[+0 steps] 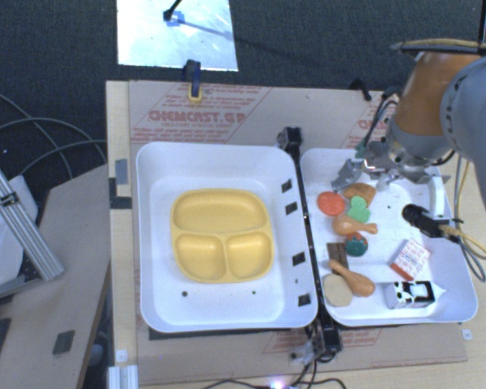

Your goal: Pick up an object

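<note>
From my remote seat, the gripper [371, 167] hung at the right white plastic bin's [454, 298] far edge, just above a brown bread-like toy [360, 191]. Fingers: I couldn't tell. The crowded orange disc [331, 203] and green piece [359, 212] risked deflecting a grasp.

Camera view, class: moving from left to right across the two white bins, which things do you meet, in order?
Yellow divided tray → red-orange round piece → green piece → red and white carton.
</note>
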Tool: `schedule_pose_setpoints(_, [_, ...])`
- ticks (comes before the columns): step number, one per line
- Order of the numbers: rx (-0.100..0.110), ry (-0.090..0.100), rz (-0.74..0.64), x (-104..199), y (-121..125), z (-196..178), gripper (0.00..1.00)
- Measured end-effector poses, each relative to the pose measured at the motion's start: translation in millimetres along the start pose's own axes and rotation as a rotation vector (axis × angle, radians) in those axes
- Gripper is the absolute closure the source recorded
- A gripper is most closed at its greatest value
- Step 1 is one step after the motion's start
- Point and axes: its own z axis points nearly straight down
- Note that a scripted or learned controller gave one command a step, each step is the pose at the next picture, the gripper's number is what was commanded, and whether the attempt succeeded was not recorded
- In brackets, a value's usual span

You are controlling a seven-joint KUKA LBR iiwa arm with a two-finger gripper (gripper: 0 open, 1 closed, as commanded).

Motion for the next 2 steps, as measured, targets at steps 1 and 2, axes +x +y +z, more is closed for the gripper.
schedule_pose_setpoints(1, [0.0,-0.007,0.013,-34.2,-54.2,62.4,0.0])
schedule_pose_setpoints(2, [-0.003,-0.004,0.009,8.1,-113.9,60.5,0.0])
